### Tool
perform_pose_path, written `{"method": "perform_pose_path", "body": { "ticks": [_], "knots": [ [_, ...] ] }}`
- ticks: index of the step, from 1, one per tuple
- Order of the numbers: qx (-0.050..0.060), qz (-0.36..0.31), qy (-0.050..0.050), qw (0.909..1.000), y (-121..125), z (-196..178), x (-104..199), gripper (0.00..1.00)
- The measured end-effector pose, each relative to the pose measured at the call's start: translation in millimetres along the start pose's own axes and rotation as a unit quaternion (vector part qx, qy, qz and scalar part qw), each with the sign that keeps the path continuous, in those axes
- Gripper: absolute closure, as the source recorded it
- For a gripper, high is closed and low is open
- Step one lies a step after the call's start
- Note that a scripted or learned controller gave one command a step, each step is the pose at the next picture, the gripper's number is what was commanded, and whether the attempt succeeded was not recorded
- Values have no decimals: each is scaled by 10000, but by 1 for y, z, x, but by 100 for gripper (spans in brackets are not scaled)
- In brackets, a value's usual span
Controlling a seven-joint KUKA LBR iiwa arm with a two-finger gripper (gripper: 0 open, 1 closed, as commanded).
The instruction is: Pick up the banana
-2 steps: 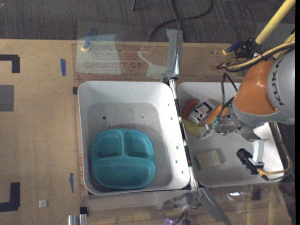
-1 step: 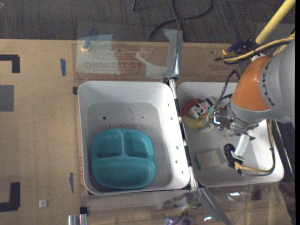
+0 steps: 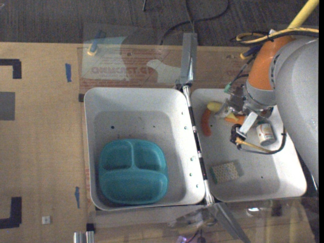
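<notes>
Over the right-hand bin [image 3: 283,186], near its far left corner, the gripper [image 3: 234,110] is seen lowered among a small cluster of objects; whether it is open or closed cannot be told, since the wrist hides that part. The banana [image 3: 214,106] is taken to be the yellow piece just beside the gripper on its left, close to the bin's far wall, with only one end exposed. An orange-red sausage-shaped item [image 3: 206,123] lies just in front of it along the dividing wall, and a small white container [image 3: 264,133] rests near the arm's cable loop. A speckled pad [image 3: 225,171] lies well apart, and a teal divided tray [image 3: 132,171] occupies the left bin [image 3: 101,110]. For a sound grasp, the gripper is best centred across the banana's narrow width, clear of the sausage-shaped item and wall, before closure and lift are attempted.
</notes>
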State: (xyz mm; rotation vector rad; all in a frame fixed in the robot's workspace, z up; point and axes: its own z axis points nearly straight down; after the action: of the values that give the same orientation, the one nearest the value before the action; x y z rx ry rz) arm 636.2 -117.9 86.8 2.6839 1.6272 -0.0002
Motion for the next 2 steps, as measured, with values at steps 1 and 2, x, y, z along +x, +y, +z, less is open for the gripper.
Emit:
{"method": "perform_pose_path", "body": {
  "ticks": [1, 2],
  "knots": [
    [212, 119, -111, 9996, 15, 2, 16, 0],
    [131, 95, -93, 9998, 17, -9, 21, 100]
  ]
}}
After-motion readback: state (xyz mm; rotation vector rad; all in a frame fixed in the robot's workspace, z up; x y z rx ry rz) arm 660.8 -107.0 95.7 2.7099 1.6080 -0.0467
